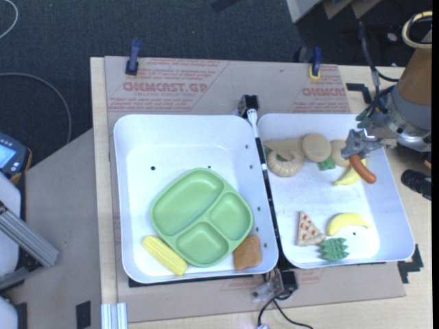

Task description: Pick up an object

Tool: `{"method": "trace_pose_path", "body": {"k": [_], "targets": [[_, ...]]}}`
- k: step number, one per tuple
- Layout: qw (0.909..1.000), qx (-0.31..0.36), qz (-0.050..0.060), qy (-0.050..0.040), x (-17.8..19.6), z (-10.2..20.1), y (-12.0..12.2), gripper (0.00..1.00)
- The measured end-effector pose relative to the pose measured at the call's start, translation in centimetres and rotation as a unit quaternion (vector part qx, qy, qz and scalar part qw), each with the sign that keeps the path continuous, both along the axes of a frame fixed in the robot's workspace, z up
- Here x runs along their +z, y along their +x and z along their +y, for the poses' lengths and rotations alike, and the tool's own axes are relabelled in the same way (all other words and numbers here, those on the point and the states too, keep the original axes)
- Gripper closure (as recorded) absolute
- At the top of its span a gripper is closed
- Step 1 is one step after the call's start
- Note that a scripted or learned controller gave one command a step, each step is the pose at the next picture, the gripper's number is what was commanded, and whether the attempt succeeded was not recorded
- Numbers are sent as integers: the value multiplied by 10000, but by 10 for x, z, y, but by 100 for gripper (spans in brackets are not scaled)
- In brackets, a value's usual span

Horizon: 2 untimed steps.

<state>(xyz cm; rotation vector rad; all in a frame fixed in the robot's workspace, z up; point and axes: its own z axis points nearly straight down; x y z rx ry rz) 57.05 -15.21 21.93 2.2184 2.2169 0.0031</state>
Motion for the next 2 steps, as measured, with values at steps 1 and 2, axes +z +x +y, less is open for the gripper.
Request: {"method": "trace_pose_path", "body": {"k": [1, 2], "targets": [[10000, 24, 66, 35, -24, 58, -50, 100], [10000, 21, 48, 23, 3, 117, -75, 100]]}}
